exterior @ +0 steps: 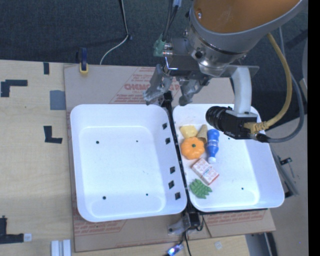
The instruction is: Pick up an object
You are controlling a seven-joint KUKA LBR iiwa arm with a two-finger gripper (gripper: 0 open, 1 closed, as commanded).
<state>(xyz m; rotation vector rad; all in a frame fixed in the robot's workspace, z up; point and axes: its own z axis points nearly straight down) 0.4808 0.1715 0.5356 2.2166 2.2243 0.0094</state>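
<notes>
My gripper (170, 95) hangs over the far end of the seam between the two bins, up above the rims. Fingers spread moderately apart, nothing between them: left finger (158, 90) over the far right corner of the left bin (85, 150), right finger (189, 91) over the far left corner of the right bin (260, 185). Orange band of my arm (240, 15) fills the top right. A black cylindrical unit (227, 121) on a white bracket sits over the far part of the right bin, with a yellow hose (287, 75) looping to it.

All objects cluster in the left part of the right bin, near the divider. Orange pumpkin-like toy (193, 148) sits in the middle of the cluster. Yellow piece (188, 131) just beyond it, touching. A tan cone-like piece (202, 132) beside the yellow one, on its right. Blue and white bottle (213, 145) lies just right of the orange toy, cap end pointing near. Red and white small box (205, 171) nearer than the orange toy, tilted. Green leafy piece (200, 188) nearest, just beside the box.

Objects are nearer than my fingers, not touching them. Both bins rest on a cardboard sheet (110, 85); blue-and-yellow clamp (83, 61) at its far left corner.
</notes>
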